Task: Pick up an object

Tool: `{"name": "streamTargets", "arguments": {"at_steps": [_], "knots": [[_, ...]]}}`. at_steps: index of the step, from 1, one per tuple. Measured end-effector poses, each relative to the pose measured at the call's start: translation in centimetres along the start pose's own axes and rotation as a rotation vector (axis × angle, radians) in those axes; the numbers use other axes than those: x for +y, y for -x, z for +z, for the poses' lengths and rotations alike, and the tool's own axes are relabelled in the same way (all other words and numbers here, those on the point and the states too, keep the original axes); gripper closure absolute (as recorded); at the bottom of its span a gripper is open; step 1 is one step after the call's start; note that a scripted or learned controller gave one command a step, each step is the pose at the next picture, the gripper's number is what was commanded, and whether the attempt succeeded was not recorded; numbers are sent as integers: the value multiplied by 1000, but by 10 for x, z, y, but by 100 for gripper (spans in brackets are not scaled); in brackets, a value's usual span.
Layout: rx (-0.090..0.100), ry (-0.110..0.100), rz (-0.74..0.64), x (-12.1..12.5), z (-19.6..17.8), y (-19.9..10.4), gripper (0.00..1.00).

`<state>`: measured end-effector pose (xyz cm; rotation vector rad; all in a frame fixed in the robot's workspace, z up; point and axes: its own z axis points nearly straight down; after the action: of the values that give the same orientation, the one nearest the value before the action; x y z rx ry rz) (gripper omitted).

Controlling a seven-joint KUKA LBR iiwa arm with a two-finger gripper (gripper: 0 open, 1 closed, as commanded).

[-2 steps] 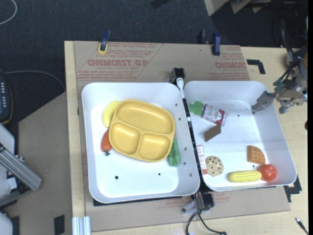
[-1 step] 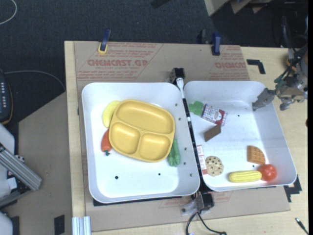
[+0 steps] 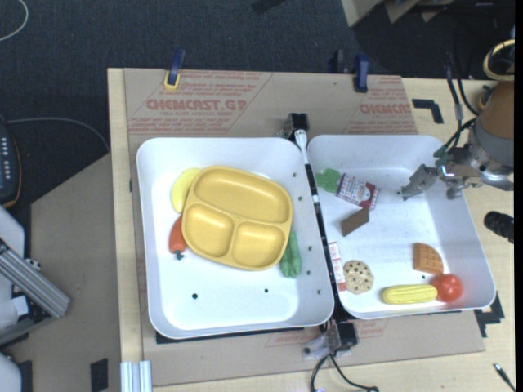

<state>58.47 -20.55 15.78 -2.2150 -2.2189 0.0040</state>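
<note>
At the frame's right edge I see the gripper (image 3: 425, 182) over the right bin (image 3: 478, 243), its grey metal fingers spread, holding nothing. Nearest sit a glossy red-and-white packet (image 3: 355, 190) and flat brown rectangle (image 3: 355, 222), centre-right.

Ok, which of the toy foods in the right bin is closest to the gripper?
The red-and-white packet, near the bin's far side, lies closest to the gripper. The waffle, tomato, corn and cookie sit along the near side.
</note>
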Motion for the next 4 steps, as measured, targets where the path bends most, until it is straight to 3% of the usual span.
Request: {"name": "streamTargets", "arguments": {"at_steps": [1,2,3,4], "knots": [[0,0,1,-3,58,-10,0],[-2,3,1,-3,74,-11,0],[-3,7,1,-2,62,-10,100],[-4,10,2,-5,20,-9,100]]}}
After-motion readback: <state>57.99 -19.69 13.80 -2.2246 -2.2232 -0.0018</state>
